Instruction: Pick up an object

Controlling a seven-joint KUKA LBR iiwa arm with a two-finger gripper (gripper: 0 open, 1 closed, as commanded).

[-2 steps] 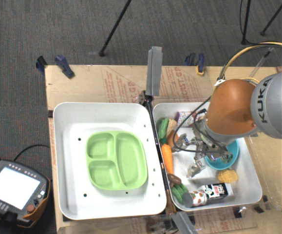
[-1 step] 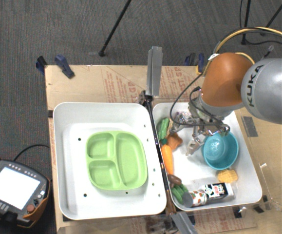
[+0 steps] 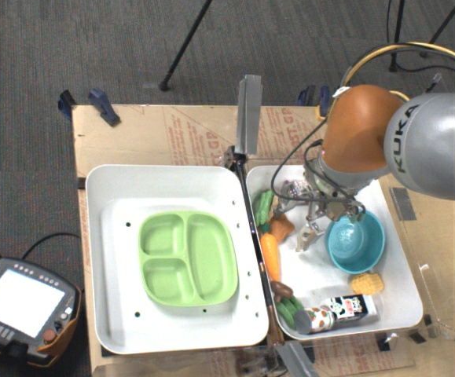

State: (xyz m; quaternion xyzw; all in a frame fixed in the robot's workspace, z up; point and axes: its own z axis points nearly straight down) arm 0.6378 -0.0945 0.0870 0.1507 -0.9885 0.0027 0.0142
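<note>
— Reached in from the right, with the grey arm (image 3: 427, 144) bent down over the right bin (image 3: 404, 277) and the orange band (image 3: 361, 128) sitting just above the wrist.

— And the gripper (image 3: 313, 230)?

— Hung low over the upper middle of that bin, pointing steeply down, just left of the blue bowl (image 3: 356, 243) and just right of the carrot (image 3: 269, 256). Looked partly spread at the tips, with bare white bin floor showing under them. Held nothing, as far as could be made out.

— Touched anything?

— Couldn't tell for sure. Stood very near the bowl's rim and near a small brown piece (image 3: 282, 226) by the carrot's top.

— Where were the things to pick?

— All lay in the right bin. Carrot along the left wall, a green vegetable (image 3: 264, 206) above it, another green piece (image 3: 290, 311) near the lower left corner. Milk carton (image 3: 339, 311) on its side along the front edge, a yellow-orange cracker-like piece (image 3: 367, 283) just below the bowl.

— And the left bin (image 3: 109, 210)?

— Held a green divided plate (image 3: 188, 258), well apart from the gripper.
</note>
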